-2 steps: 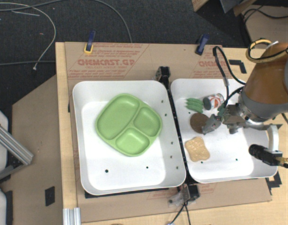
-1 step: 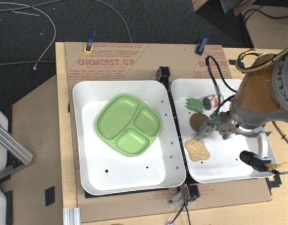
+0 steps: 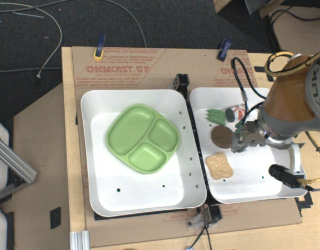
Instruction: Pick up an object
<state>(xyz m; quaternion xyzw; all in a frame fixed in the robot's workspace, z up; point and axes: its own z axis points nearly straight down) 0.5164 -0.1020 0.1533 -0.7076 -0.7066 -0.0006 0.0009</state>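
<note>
Arm (image 3: 292, 95): grey w/ orange band, reaches in from right, over right bin.
Gripper (image 3: 238, 142): low in right bin (image 3: 253, 184), just beside brown disc; jaws – can't tell.
Brown disc (image 3: 220, 136): right bin, left-centre, touching gripper tip or nearly.
Tan cracker-like piece (image 3: 219, 165): below disc.
Green item (image 3: 217, 116): above disc.
Green divided plate (image 3: 143, 138): left bin (image 3: 97, 186), centre.
</note>
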